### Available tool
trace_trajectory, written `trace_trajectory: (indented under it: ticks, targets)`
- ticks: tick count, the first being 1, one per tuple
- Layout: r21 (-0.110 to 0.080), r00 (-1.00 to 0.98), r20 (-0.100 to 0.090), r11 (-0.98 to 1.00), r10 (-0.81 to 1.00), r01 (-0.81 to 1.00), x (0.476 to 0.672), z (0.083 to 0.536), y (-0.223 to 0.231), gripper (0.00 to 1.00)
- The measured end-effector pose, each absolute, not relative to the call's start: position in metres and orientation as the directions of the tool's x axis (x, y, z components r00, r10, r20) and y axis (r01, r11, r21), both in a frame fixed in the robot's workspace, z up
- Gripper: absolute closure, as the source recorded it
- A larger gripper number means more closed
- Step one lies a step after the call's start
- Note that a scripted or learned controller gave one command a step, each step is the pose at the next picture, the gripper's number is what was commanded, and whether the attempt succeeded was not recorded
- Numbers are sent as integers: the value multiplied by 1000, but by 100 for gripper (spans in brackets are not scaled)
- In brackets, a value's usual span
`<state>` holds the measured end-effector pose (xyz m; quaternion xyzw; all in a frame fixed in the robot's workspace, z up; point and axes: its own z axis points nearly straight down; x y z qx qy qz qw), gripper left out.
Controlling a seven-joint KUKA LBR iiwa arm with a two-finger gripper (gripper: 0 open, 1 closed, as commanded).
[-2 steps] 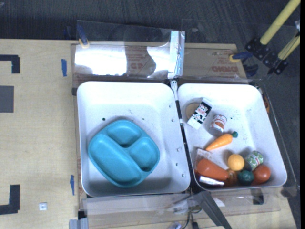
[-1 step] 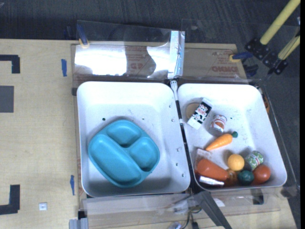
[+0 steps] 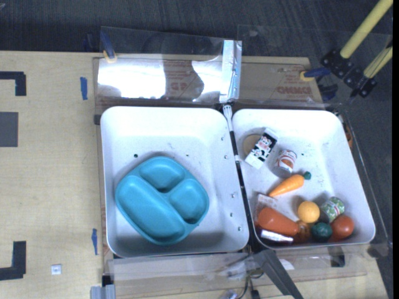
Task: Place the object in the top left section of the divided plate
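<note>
1. camera view: blue divided plate [image 3: 161, 199] sits in the left bin [image 3: 124, 126], sections bare.
2. right of the plate, the right bin [image 3: 324, 129] holds a carrot [image 3: 289, 184], milk carton [image 3: 261, 149], small can [image 3: 286, 161] and orange ball [image 3: 308, 212].
3. gripper state: can't tell.

Camera: one view, fixed above my bench, looking down at a slant.
Facing: far edge of the bench at the top, near edge at the bottom.
Reach: far enough to take in the left bin [image 3: 124, 123] and the right bin [image 3: 324, 129] whole, plus surrounding bench [image 3: 50, 167].
</note>
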<state>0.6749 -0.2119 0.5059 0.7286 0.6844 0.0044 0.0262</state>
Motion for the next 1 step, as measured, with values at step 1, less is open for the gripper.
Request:
trace_trajectory:
  ticks: [1]
  targets:
    - [51, 61, -34, -59, 998, 997, 676, 518, -210, 100]
